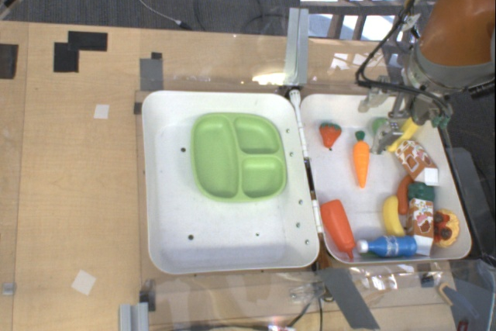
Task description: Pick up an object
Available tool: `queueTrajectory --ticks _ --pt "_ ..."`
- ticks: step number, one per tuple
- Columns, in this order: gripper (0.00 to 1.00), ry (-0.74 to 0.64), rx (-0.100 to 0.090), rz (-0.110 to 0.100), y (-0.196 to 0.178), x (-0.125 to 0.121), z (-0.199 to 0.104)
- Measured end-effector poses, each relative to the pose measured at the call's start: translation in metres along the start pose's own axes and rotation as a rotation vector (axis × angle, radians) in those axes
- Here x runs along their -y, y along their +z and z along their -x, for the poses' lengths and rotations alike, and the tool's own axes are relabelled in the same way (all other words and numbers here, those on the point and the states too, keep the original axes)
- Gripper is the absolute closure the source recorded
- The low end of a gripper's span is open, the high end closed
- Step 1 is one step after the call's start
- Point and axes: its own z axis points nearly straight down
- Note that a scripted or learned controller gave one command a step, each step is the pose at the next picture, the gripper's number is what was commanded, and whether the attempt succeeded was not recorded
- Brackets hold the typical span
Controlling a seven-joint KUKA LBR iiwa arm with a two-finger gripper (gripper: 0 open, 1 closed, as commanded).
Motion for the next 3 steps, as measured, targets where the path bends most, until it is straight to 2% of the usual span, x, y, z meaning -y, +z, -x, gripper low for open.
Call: queueTrajectory --ticks 1,2,3 --pt "0.0 -0.161 0.006 -0.001 0.119 -0.024 -0.013" --pt "0.0 -0.045 0.003 -0.003 0.13 0.056 -0.033" --pt "1.0 -0.057 0.017 -0.004 0.115 0.052 -0.027"
